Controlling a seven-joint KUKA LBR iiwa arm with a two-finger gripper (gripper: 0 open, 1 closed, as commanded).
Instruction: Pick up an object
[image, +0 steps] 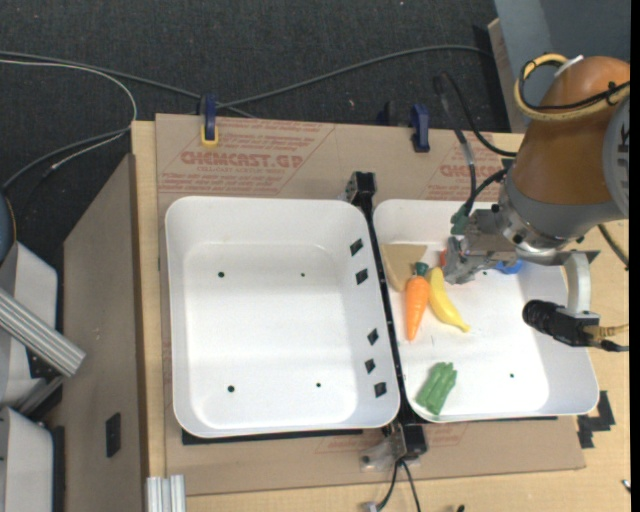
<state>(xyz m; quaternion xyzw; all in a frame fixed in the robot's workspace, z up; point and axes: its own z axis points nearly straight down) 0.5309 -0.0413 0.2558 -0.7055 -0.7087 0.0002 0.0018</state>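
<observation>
White plastic, shallow, two bins side by side on a brown cardboard sheet (300, 150) printed with red lettering.

Left bin (190, 300): a bare white floor marked with four small dark dots. A row of black clips runs down the shared edge between the two bins.

Right bin (520, 400), contents listed from its left side:
- Carrot (415, 306), orange with a green top, lying lengthwise close to the dividing edge, tip pointing toward the near side.
- Banana (446, 306), yellow, just beside the carrot on its right; the upper ends of the two nearly meet.
- Green vegetable (436, 388) (ribbed, possibly a pepper or pea pod; too small to tell), lying apart from the others near the bin's front wall.
- Tan wedge-shaped piece (400, 262), behind the carrot, near the bin's far left corner.
- Small blue item (510, 266), mostly hidden under the gripper assembly.

Arm (575, 130): grey with an orange band, entering from the right over the right bin. Gripper (462, 262) sits low above the banana's upper end and the carrot's top. Whether the jaws are open or closed cannot be told, as the wrist body hides them; nothing is visibly held.

Two clamps, one yellow (209, 120) and one blue (420, 128), pin the cardboard's far edge.
</observation>
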